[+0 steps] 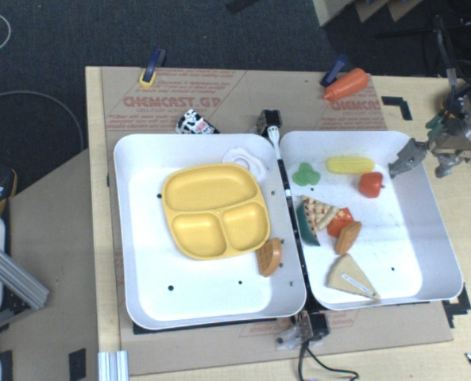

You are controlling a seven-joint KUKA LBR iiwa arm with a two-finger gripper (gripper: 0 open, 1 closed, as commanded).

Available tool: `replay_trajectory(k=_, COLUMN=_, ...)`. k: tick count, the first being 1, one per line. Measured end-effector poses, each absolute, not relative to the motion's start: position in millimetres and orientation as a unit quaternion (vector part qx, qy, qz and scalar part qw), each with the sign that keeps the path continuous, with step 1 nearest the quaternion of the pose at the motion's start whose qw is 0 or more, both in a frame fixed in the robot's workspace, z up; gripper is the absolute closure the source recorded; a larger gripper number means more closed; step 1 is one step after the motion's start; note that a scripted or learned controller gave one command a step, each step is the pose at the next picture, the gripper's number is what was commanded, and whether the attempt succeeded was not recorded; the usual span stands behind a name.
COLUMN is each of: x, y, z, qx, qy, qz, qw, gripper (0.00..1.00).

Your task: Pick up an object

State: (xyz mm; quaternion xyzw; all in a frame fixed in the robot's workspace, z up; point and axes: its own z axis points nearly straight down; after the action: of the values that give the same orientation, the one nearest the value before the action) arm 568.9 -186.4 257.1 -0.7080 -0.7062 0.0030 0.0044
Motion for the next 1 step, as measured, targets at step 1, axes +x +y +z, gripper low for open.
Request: replay_trajectory(k=1, x=571.1, y=-186.1, z=263.1, qx=-0.707, qy=-0.707, qz=-0.0001, qw=0.0, gripper=0.0)
